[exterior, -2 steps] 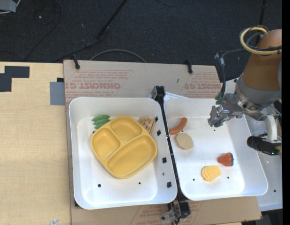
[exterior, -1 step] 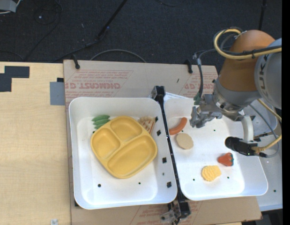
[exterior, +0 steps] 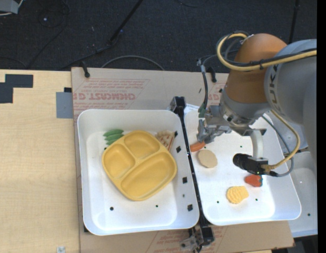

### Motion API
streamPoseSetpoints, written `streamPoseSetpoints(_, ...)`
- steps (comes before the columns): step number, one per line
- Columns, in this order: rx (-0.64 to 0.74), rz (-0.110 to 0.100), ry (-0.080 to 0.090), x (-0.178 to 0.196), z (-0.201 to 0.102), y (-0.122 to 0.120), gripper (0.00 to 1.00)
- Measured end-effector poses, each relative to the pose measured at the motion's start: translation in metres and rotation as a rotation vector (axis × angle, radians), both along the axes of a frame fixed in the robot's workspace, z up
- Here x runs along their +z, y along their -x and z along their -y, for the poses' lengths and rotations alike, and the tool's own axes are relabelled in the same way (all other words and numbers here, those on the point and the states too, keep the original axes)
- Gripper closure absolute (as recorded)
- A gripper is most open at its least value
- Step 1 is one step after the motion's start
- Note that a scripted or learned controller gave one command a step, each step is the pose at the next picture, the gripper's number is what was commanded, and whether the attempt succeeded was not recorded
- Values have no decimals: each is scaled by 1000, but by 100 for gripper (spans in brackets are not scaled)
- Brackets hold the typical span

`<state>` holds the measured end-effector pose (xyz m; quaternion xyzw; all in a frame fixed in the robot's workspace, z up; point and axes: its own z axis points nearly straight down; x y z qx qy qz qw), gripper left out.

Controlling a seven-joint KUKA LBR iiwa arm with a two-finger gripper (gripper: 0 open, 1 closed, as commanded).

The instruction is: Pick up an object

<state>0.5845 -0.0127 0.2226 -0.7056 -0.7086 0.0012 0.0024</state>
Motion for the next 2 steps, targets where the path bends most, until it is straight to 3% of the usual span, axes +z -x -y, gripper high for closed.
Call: streamPoseSetpoints(2, 1, 3, 0, 10, -90, -18, 100)
